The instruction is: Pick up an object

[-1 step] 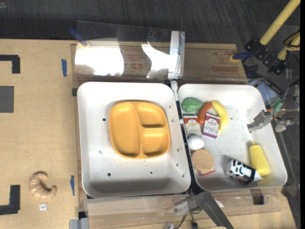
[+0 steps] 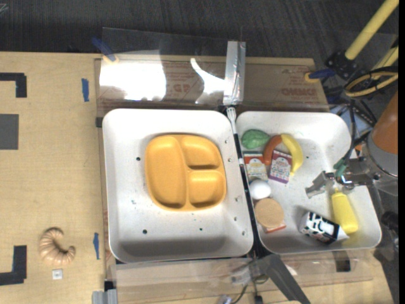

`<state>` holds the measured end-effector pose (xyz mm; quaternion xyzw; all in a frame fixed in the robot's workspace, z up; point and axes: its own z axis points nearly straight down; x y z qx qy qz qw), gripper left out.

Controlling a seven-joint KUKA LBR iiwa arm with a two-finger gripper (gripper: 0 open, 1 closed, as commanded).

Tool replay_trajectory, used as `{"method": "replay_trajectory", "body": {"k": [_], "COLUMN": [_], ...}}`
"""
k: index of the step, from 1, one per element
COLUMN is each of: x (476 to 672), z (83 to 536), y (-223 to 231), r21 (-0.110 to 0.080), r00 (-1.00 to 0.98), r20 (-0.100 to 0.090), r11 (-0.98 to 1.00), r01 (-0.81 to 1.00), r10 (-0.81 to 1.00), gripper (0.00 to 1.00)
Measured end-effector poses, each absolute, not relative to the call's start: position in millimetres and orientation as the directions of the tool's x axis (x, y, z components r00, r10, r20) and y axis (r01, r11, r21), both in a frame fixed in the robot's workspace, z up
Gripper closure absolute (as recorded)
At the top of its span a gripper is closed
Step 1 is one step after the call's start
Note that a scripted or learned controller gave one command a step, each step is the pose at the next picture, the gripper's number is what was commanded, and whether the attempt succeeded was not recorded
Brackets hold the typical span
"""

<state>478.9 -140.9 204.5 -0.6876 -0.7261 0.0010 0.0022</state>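
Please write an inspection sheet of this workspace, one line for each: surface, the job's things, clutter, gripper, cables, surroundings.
Surface: cardboard-covered bench bearing left bin and right bin, side by side.
Job's things: right bin holds a yellow bottle, banana, green item, white egg, round tan food piece, small cartons and a black-and-white item.
Clutter: yellow divided tray in the left bin; croissant on the bench, outside the bins.
Gripper: gripper above the right bin, beside the bottle's top; holds nothing that I can see.
Cables: black and yellow cables at the upper right.
Surroundings: dark floor; clear sheet behind the bins.
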Motion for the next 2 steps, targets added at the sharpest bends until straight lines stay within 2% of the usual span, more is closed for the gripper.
{"method": "replay_trajectory", "body": {"k": [1,2], "x": [486.5,565.8], "z": [97,87], "y": [-105,-106], "r21": [0.002,0.007], "r00": [0.283,0.394], "r20": [0.001,0.000], "r11": [-0.283,-0.394], "r01": [0.959,0.919], "r10": [0.959,0.919], "gripper": [0.00,0.00]}}
